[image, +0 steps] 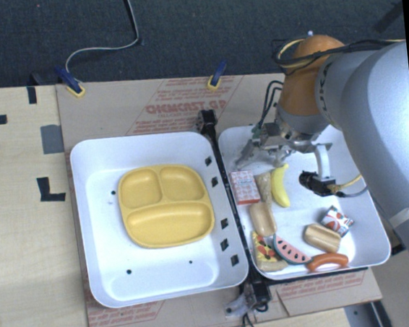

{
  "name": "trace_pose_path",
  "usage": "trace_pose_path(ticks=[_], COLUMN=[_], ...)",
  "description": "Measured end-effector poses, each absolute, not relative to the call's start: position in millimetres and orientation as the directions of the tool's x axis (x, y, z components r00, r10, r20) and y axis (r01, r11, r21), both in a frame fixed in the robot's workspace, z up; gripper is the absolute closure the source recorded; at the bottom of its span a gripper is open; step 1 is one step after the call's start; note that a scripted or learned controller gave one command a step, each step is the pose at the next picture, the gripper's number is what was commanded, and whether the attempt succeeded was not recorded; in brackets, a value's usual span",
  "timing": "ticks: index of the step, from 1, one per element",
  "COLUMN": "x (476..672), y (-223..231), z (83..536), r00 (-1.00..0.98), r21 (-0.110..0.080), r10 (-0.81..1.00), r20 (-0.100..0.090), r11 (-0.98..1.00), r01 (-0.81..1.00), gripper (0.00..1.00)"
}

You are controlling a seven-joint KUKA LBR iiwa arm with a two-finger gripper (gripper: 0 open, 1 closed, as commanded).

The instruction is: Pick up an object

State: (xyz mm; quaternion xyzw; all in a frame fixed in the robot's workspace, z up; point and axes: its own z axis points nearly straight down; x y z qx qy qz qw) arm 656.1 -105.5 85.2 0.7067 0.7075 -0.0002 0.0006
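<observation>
Left shallow white bin (96, 207), on brown printed cardboard (176, 104) over the bench: yellow three-compartment plastic tray (167, 204) lying flat, nearer the bin's far and right sides, well apart from its near-left corner. Black divider strip (222, 193) between the two bins, running from far edge to near edge. Right shallow white bin (362, 215), along its left wall from far to near: small red-and-white printed carton (244, 187) lying flat; tan bread-roll toy (263, 219) just beside and nearer than the carton; pale slice with multicoloured toppings (263, 251) at the near-left corner, touching a red watermelon wedge with green rind (291, 250). Yellow toy banana (280, 185), upright along the bin's length, near the bin's centre-far part, just right of the carton. Two-finger gripper (270, 152) directly above the banana's far tip, metallic fingers (250, 151) splayed moderately wide, nothing between them. Toward the near-right corner: tan hot-dog-bun toy (322, 237), orange-red sausage toy (327, 261) against the near edge, small red-and-white can (336, 220) tilted just beyond the bun. Black cable fitting (315, 182) hanging over the bin's centre-right. Grey arm with orange band (305, 87) entering from the right, covering the bin's far-right corner. Two yellow-and-blue clamps (71, 84) on the cardboard's far edge.
</observation>
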Motion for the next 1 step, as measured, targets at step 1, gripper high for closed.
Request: trace_pose_path(ticks=[1], x=[641.1], y=[-138.1], z=[86.1], r00=[-0.001], r21=[0.003], r10=[1.000], r20=[-0.003], r11=[0.001], r01=[1.000], gripper=[0.00])
